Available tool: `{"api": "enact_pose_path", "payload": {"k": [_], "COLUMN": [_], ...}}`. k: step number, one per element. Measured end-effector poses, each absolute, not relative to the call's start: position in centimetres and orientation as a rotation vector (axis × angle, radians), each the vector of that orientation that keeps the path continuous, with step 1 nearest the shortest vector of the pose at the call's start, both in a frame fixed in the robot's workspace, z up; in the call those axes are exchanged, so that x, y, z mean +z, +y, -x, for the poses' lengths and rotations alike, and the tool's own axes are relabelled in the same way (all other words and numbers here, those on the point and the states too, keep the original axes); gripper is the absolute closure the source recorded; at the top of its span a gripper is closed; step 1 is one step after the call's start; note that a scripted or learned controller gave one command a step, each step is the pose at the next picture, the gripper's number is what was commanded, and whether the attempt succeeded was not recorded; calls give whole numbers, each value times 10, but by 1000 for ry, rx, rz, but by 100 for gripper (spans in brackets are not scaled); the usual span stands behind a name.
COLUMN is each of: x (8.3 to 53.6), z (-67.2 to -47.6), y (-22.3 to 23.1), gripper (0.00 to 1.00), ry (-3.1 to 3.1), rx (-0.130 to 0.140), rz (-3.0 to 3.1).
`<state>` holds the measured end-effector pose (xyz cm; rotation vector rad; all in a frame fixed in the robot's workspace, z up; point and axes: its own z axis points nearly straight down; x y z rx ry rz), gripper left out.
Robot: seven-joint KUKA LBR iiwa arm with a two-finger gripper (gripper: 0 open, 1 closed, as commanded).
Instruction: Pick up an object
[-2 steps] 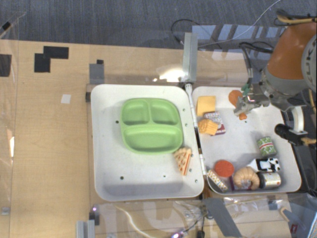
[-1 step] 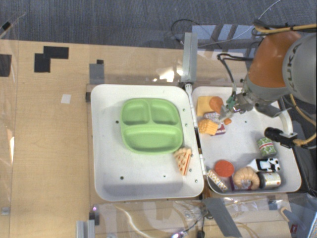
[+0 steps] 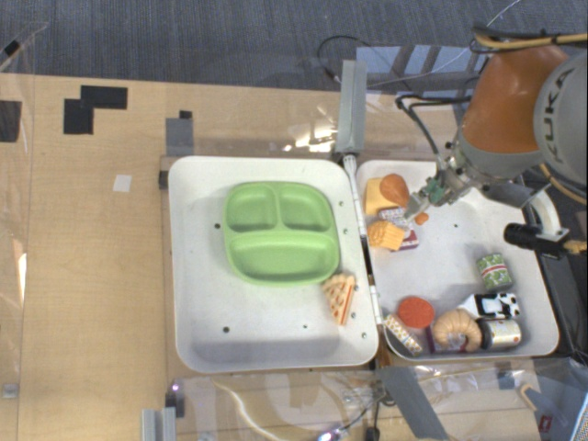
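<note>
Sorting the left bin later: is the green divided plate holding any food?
Empty: all three compartments of the green divided plate show bare green. The waffle piece lies beside it on the bin floor.

Two white bins point(image 3: 197, 338) — one green tray point(image 3: 280, 232), one waffle slice point(image 3: 340, 297), two cans point(image 3: 493, 271).

The grey arm point(image 3: 537, 108) comes in from the right at the far side, its orange band point(image 3: 505, 99) large and rounded above the wrist. From there the wrist slants down and to the left, ending in the gripper point(image 3: 424, 205), which hangs low over the far-left part of the right-hand side.
</note>
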<state>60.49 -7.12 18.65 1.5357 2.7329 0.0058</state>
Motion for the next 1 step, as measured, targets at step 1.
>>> {"api": "enact_pose_path", "payload": {"k": [1], "x": [196], "z": [-662], "y": [-27], "gripper": [100], "ry": [2488], "rx": [6], "rz": [-1912]}}
